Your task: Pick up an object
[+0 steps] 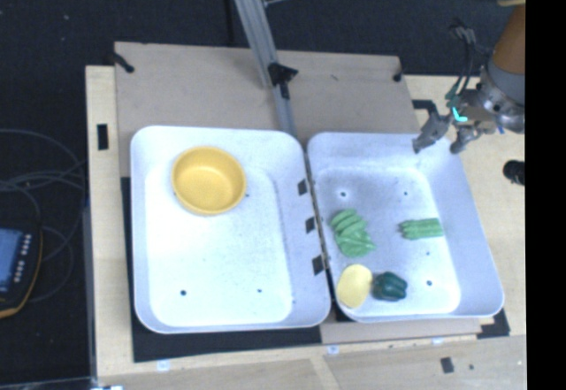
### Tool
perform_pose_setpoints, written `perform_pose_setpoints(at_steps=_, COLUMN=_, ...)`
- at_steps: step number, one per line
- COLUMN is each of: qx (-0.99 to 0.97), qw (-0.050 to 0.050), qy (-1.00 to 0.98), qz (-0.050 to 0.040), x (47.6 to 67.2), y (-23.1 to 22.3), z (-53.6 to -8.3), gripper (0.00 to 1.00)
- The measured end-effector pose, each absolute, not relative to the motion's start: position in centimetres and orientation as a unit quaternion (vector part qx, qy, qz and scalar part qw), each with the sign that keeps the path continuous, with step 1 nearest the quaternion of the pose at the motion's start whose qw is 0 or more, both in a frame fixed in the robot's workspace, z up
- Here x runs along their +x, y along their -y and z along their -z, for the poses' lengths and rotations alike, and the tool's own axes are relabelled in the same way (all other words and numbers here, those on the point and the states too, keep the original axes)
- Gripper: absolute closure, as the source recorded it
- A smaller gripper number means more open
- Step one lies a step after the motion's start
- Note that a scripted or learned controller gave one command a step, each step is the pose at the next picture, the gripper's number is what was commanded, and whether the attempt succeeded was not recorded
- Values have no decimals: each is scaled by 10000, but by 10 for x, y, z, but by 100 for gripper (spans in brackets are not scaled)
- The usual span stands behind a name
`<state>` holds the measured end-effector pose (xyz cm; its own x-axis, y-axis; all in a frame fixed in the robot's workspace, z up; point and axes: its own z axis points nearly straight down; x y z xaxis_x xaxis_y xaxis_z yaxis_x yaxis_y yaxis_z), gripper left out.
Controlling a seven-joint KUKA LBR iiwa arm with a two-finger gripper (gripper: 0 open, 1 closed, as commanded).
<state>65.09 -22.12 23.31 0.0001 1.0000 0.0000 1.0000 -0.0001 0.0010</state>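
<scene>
Arm reaching in from right, claw point(439, 141) spread, nothing between fingers, above right bin point(460, 202) far corner

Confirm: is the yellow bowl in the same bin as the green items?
No, the yellow bowl sits alone in the left bin, while the green items lie in the right bin.

Both my bins are white: the left bin point(159, 291) has a yellow bowl point(209, 179). In the right bin point(460, 202), a light green ribbed veggie point(351, 233), a green pickle-looking thing point(420, 228), a pale yellow lemon point(355, 286) and a dark green pepper point(389, 286).
</scene>
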Motion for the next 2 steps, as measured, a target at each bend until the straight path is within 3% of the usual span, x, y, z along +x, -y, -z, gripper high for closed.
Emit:
perform_pose_setpoints(at_steps=1, qx=7071, qw=3, qy=-7071, qz=-3, x=651, y=221, z=-233, gripper=0)
perform_pose_setpoints(at_steps=2, qx=7072, qw=-14, qy=-7070, qz=13, x=642, y=218, z=-180, gripper=0)
